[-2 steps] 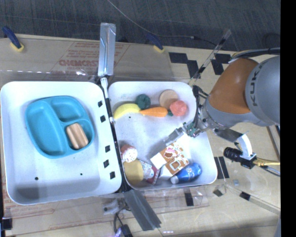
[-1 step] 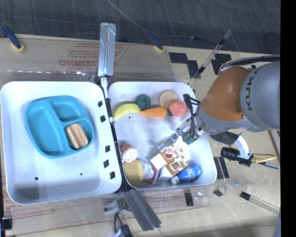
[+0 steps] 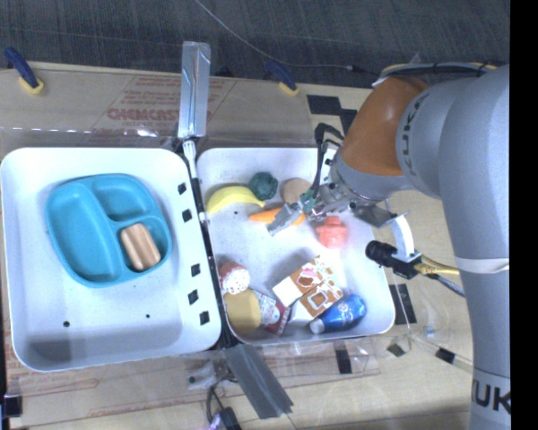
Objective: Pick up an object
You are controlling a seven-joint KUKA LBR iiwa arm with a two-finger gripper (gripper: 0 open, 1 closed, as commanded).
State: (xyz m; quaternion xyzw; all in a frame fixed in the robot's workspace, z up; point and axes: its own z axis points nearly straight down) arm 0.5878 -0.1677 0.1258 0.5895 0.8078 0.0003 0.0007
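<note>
My gripper (image 3: 287,217) is low in the right bin (image 3: 377,280), near its back middle, with the arm coming in from the right. Its tip is right beside a small orange carrot (image 3: 264,213), and I cannot see whether they touch. A yellow banana (image 3: 230,199) lies just to the left. A dark green piece (image 3: 264,184) and a tan round piece (image 3: 294,189) lie behind the gripper. A red tomato-like piece (image 3: 332,232) lies just right of the gripper. Nothing visibly sits between the fingers.
Toward the right bin's front lie a brown-and-white carton (image 3: 309,287), a blue bottle (image 3: 342,313), a tan round loaf (image 3: 242,310) and a red-and-white piece (image 3: 235,279). In the left bin (image 3: 36,330), a blue divided plate (image 3: 90,222) holds a sausage roll (image 3: 140,245).
</note>
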